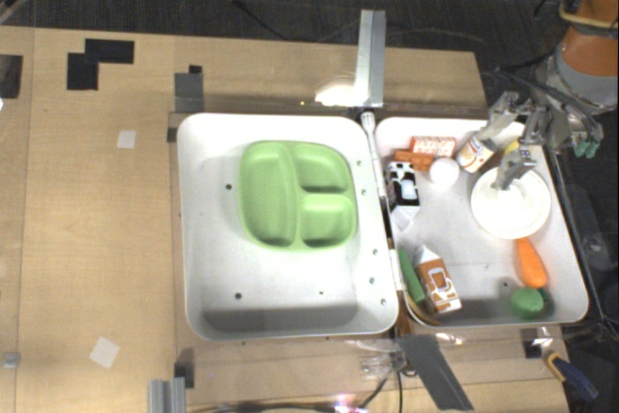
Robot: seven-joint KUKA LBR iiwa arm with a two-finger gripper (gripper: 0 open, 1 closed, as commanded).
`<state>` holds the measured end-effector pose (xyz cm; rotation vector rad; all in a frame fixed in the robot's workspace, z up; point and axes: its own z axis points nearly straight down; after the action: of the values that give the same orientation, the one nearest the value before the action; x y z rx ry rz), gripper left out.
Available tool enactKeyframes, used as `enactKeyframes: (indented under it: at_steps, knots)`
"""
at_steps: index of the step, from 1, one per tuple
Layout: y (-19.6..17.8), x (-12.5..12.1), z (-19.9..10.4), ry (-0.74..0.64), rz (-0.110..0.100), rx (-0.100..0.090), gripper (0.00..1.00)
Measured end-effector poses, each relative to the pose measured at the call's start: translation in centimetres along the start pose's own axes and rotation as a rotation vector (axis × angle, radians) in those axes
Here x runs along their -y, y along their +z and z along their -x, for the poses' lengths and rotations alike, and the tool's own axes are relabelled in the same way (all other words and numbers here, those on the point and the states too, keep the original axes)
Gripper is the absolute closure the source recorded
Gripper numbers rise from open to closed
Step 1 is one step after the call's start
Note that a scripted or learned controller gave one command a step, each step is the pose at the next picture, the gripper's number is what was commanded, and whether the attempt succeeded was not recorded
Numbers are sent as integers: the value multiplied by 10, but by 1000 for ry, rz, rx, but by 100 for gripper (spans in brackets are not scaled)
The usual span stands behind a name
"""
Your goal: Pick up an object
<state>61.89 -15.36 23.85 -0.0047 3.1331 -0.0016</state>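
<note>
My gripper [503, 150] hangs over the upper right part of the right bin [571, 300], open, with nothing between its fingers. One finger [510, 171] points down over the white plate [511, 203]; the other [496, 116] is near the bin's back rim. A small tan bottle [473, 154] lies just left of the fingers. Further left are a white ball [443, 171] and an orange-red box [426, 148]. An orange carrot [531, 264] and a green lump [527, 301] lie at the bin's front right. A brown carton [437, 283] sits at the front left.
A green divided tray [295, 193] rests in the left bin [208, 295]. A black-and-white item [403, 186] and a green stick [411, 278] lie along the right bin's left wall. A metal post [371, 58] stands behind the divide between the bins.
</note>
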Motion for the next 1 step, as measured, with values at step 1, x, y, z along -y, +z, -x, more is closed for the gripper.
enactKeyframes:
  at_steps: [1]
  knots:
    - [137,22,-64,-299,3,-5,0]
